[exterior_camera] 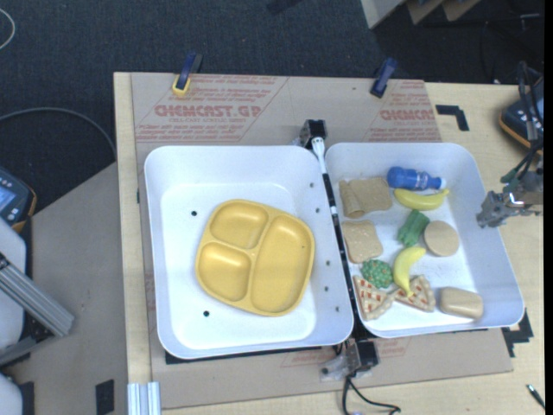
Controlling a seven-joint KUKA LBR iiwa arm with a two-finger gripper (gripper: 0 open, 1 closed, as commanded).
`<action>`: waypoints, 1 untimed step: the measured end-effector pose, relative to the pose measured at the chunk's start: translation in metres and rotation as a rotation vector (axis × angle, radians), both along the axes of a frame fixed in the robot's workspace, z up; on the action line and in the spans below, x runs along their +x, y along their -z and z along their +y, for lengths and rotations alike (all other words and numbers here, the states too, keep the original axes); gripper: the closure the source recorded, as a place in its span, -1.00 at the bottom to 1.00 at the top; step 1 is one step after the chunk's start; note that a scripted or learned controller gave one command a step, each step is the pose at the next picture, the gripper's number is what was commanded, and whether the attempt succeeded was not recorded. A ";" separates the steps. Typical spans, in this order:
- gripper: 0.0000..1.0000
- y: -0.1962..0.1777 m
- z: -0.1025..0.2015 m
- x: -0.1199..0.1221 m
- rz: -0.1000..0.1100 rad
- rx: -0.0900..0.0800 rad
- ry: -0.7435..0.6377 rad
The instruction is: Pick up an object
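The counter (259,102) carries two white bins. The left bin (173,180) has a yellow tray (255,256) lying flat in its middle. The right bin (467,171) is crowded with toy food: a blue bottle (413,179) touching a banana (422,199), bread slices (365,196), a green pepper (412,228), a round cookie (441,238), a second banana (406,267), waffles (373,298) and a tan roll (460,302). The hand (499,207) hovers just outside this bin's right rim, holding nothing; whether it is wide or narrow I cannot tell. Parked there, it seems poised to reach in; the cookie and roll lie nearest.
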State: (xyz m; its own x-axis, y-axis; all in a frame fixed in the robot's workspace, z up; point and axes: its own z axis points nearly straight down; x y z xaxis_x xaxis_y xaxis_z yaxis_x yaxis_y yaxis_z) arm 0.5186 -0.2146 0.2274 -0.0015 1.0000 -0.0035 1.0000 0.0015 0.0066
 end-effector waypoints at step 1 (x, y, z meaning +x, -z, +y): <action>1.00 0.005 0.057 0.019 0.005 0.004 -0.004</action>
